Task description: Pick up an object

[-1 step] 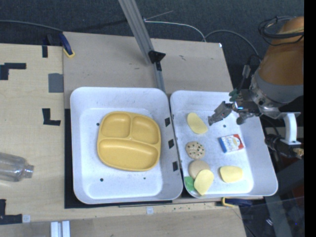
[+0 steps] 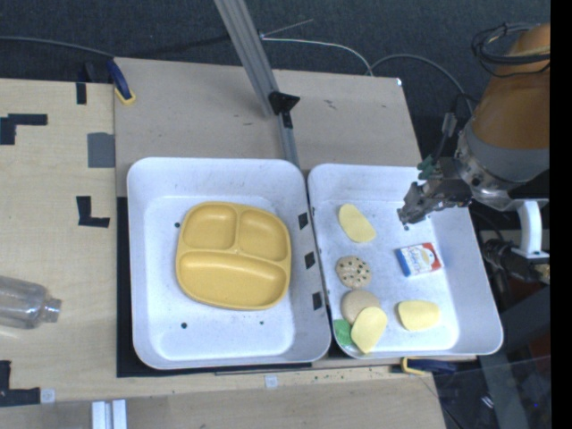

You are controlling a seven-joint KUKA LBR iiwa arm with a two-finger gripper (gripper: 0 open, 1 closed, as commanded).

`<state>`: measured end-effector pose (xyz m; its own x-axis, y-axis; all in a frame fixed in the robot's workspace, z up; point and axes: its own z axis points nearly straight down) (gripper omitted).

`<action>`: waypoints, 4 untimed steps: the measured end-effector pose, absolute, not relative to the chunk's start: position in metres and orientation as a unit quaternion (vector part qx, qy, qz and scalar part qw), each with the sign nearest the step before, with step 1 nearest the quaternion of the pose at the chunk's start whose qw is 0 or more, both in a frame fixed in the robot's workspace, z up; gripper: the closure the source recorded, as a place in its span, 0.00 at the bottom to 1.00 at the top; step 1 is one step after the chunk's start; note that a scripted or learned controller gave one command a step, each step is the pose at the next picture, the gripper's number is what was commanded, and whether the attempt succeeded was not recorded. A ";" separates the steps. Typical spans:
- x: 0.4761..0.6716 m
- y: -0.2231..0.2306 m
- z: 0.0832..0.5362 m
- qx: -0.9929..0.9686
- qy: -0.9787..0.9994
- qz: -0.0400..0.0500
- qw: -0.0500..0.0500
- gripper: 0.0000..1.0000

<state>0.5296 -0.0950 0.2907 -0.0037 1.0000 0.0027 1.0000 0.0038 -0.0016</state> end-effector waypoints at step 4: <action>0.537 -0.129 0.174 -0.706 -0.708 -0.001 -0.002 1.00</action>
